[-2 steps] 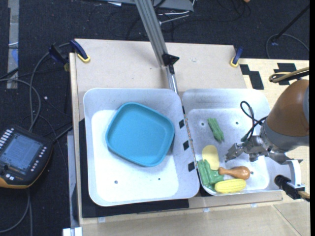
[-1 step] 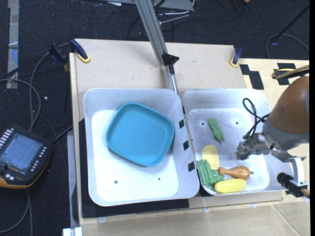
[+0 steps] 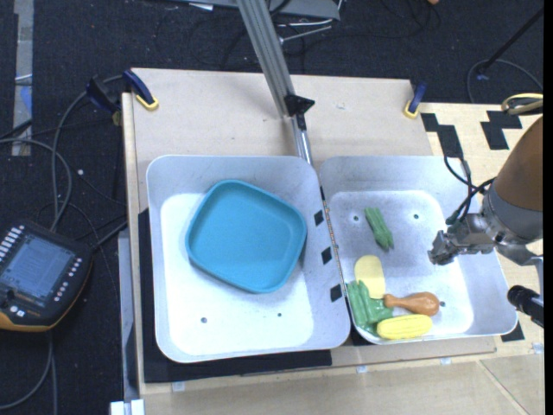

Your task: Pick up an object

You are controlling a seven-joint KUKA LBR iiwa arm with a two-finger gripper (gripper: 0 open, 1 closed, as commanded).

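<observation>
Presently the hand (image 3: 442, 251), whose state I cannot tell, is hovering just right of the green pod (image 3: 378, 228), lying far-to-near in the right bin (image 3: 484, 322).

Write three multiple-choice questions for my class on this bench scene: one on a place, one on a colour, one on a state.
1. Where does the plate lie?
A. left bin
B. right bin
C. floor

2. What colour is the plate?
A. red
B. blue
C. black

3. Where is the gripper?
A. over the right bin
B. over the left bin
C. on the floor

Answers: 1 A, it lies flat in the left bin; 2 B, its whole surface is blue; 3 A, it hangs at the right bin's right side, near the green vegetable.
</observation>
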